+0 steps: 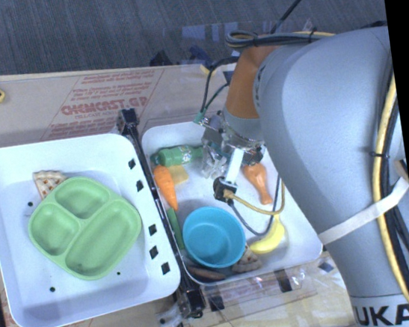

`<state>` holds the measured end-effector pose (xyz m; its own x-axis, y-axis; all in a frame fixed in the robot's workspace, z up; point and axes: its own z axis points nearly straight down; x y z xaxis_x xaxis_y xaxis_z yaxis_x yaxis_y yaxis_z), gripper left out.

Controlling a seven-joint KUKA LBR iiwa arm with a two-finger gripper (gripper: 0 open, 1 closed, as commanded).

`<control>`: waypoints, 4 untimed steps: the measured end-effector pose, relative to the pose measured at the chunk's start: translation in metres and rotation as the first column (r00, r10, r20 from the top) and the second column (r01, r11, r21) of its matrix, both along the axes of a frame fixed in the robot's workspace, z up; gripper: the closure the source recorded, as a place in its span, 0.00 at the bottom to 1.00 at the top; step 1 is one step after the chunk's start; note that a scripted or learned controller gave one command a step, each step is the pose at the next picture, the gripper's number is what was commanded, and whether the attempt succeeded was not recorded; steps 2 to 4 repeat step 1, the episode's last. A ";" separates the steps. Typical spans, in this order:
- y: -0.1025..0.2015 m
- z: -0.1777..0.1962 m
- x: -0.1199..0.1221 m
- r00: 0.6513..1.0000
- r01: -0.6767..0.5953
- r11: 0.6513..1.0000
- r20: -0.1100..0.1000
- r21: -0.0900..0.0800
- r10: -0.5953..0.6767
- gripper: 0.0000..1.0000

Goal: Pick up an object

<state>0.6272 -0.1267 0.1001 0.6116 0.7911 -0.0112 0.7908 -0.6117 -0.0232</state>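
My gripper (211, 158) hangs low over the upper middle of the right bin (301, 228). Just left of it lie a green bottle-like toy (174, 156) and, under that, a small yellow piece (179, 174). An orange carrot (165, 186) lies along the bin's left wall. To the gripper's right is an orange drumstick (259, 181). A blue bowl (213, 235) stands at the front of the bin with a yellow banana (269, 240) to its right and a brown item (209, 274) beneath its front edge. I see nothing held in the gripper.
The left bin (9, 224) holds a green divided plate (85, 227) and a waffle-patterned piece (47, 179) at the plate's upper left. A black divider (145, 182) with clips runs between the bins. The grey arm (330, 141) covers the right bin's right side.
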 end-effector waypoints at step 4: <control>0.038 0.094 -0.041 0.989 0.145 0.989 0.021 -0.004 -0.145 1.00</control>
